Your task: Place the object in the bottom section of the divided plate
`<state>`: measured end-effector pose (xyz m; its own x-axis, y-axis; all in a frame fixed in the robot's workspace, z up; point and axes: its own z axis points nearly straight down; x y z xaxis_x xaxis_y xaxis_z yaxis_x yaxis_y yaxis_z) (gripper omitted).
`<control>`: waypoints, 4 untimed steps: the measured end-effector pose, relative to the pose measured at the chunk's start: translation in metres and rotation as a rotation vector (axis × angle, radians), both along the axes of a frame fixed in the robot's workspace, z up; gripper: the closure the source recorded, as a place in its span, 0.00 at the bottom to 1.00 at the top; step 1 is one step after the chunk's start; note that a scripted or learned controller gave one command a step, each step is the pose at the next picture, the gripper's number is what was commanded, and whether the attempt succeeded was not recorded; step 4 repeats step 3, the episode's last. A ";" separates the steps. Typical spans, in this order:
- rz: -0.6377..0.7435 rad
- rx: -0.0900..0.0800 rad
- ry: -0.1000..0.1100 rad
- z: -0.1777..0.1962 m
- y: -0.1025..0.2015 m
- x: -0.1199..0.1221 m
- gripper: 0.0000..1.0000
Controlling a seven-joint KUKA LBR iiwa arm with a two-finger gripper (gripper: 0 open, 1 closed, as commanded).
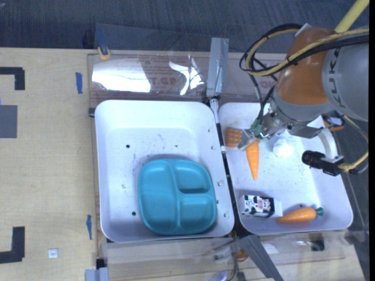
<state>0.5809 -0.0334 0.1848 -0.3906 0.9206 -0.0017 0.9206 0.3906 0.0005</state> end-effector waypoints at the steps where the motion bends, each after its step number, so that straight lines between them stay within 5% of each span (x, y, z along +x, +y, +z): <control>1: -0.145 0.003 0.004 -0.001 0.082 -0.034 1.00; 2: -0.218 0.003 -0.004 -0.062 0.137 -0.084 1.00; 3: -0.214 0.009 -0.010 -0.060 0.140 -0.082 0.00; 4: -0.214 0.009 -0.010 -0.060 0.140 -0.082 0.00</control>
